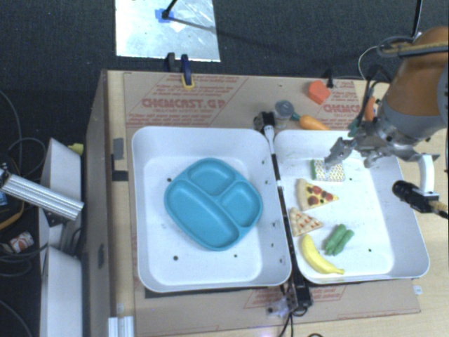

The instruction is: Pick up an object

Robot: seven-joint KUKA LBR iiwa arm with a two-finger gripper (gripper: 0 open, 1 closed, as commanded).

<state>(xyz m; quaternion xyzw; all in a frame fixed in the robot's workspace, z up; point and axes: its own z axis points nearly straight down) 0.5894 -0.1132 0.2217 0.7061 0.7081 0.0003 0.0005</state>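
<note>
My gripper point(352, 158) hangs over the back of the right bin point(400, 258), open, with nothing between its fingers. Its left fingertip point(335, 156) is just above a small white speckled block with a green edge point(328, 171). In front of that block lie a pizza slice point(317, 194), a second smaller slice point(304, 222), a green bean pod point(338, 239) and a yellow banana point(317, 255). A blue divided plate point(212, 202) fills the middle of the left bin point(151, 258).
Behind the bins on the cardboard lie an orange block point(318, 92), a carrot point(313, 123) and a small grey round piece point(283, 109). The bins' shared wall point(279, 202) runs just left of the food items.
</note>
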